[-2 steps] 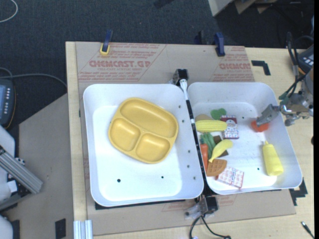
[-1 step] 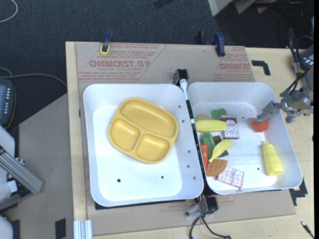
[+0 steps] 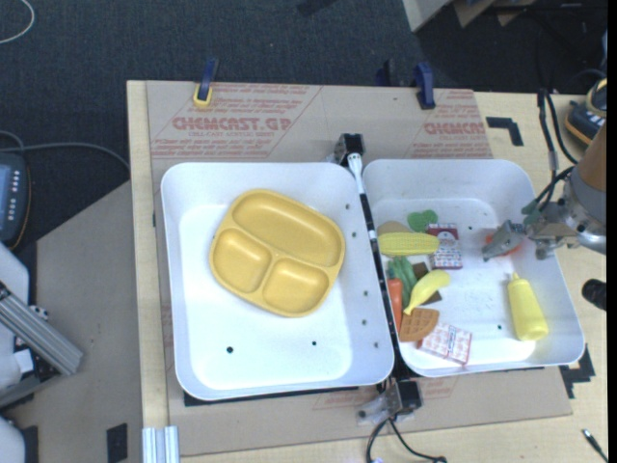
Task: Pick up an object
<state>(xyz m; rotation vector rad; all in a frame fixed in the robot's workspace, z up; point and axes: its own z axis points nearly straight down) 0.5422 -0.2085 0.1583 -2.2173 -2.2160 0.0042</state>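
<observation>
The gripper (image 3: 503,242) hangs low over the right bin (image 3: 482,177), finger state impossible to tell, seemingly approaching; next it needs a drop onto the nearby mustard bottle (image 3: 526,308).

Yellow divided plate (image 3: 278,251) in white bin (image 3: 183,287); yellow mustard bottle (image 3: 526,309), corn (image 3: 409,244), green veg (image 3: 421,222).

I read both white bins (image 3: 183,258) as smooth plastic with a soft sheen. Yellow divided tray (image 3: 278,251) looks glossy moulded plastic. Bench (image 3: 145,162) top seems matt brown paper or board with red print. Yellow bottle (image 3: 526,309) at lower right: smooth plastic. End effector (image 3: 506,241) looks dull grey metal. Floor (image 3: 145,17) appears rough dark carpet.
</observation>
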